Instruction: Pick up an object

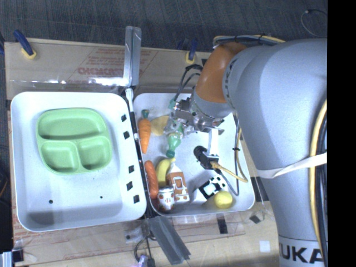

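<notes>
My claw (179, 121) hangs low in the right shallow white bin (243, 174), over a small green plastic bottle (173, 143); whether it is clenched I cannot tell. An orange plastic carrot (144, 134) lies just left. The left bin holds a green divided tray (73, 140), on a brown board desk (67, 60)

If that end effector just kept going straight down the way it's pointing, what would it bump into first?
Probably the small green bottle, which lies right under the end effector in the right bin, beside the carrot. Depth is hard to judge from this slanted view.
</notes>
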Controlling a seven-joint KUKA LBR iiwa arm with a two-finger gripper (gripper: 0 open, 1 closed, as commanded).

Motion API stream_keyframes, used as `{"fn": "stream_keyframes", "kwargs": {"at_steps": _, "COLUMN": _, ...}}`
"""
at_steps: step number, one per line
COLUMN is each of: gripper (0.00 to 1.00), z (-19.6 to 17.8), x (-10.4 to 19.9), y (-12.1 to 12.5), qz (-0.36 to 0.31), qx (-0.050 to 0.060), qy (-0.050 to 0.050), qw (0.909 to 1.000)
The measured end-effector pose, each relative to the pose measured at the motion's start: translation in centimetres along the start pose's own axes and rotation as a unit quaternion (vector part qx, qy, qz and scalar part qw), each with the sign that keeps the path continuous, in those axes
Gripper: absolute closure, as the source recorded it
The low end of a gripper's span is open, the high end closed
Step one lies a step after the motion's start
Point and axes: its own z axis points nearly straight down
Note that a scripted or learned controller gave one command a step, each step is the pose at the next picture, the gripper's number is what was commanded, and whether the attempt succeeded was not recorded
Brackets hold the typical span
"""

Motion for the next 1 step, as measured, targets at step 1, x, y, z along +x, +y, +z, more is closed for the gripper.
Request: {"fn": "stream_keyframes", "kwargs": {"at_steps": 1, "gripper": 1.0, "z": -13.17, "x": 7.62, "y": 1.63, "qz": 0.076, "qx": -0.001, "qy": 0.001, "qw": 0.9971}}
